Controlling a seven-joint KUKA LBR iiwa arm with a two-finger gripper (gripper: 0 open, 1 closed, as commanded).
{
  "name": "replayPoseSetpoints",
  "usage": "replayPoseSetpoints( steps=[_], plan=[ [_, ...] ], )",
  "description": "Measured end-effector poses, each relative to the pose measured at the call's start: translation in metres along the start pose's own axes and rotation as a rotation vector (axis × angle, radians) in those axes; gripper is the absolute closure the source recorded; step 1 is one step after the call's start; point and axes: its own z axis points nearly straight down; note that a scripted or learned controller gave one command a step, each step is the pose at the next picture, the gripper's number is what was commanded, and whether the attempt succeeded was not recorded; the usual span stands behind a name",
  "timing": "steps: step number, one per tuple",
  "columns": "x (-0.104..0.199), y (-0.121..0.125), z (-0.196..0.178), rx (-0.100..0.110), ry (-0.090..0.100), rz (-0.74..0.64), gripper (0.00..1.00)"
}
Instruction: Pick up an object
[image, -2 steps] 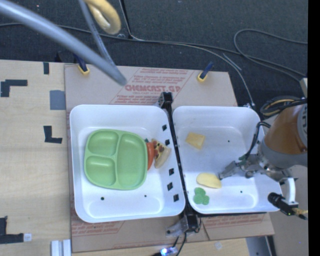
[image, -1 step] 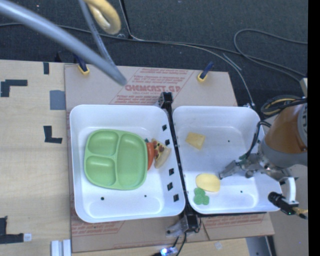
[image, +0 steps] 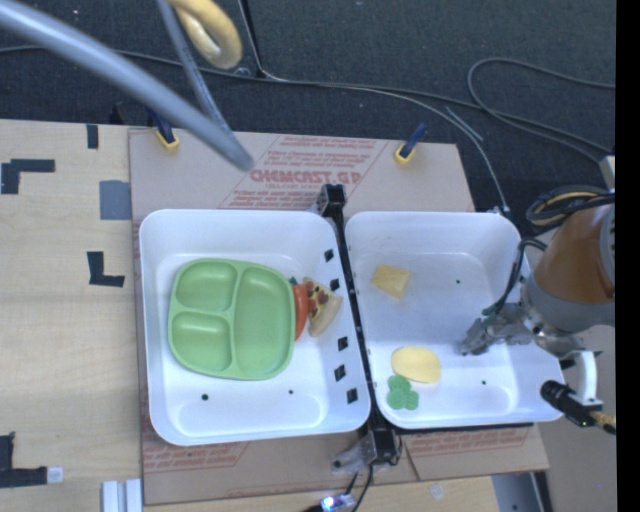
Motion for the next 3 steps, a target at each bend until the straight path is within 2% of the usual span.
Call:
replayPoseSetpoints(
  steps=[3],
  plan=[
    [0.002,0.012,-0.136,0.001,0.003,-0.002,1.00]
  ],
)
